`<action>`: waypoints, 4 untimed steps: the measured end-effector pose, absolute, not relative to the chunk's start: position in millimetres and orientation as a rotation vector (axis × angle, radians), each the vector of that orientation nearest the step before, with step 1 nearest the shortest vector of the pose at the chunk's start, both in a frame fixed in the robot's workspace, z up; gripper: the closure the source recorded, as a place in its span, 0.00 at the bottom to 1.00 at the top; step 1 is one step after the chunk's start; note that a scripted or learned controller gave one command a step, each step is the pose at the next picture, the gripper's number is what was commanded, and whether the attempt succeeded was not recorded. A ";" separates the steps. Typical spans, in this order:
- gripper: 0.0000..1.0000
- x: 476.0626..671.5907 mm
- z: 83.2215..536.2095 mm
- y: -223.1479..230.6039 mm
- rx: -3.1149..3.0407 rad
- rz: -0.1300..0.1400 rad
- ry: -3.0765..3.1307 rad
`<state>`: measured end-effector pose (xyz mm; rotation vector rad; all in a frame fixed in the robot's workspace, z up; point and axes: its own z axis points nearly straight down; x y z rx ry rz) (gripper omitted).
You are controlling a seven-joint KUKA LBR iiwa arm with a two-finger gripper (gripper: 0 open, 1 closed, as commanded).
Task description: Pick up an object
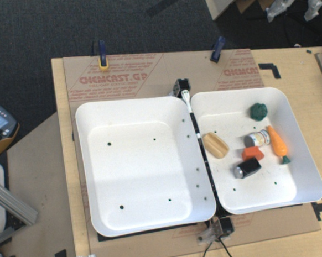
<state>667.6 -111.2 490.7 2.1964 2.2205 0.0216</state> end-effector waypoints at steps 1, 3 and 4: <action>1.00 667.2 489.5 -117.7 2.214 0.003 2.218; 1.00 660.5 477.8 1.5 2.214 0.002 2.231; 1.00 666.3 467.2 78.2 2.213 0.001 2.233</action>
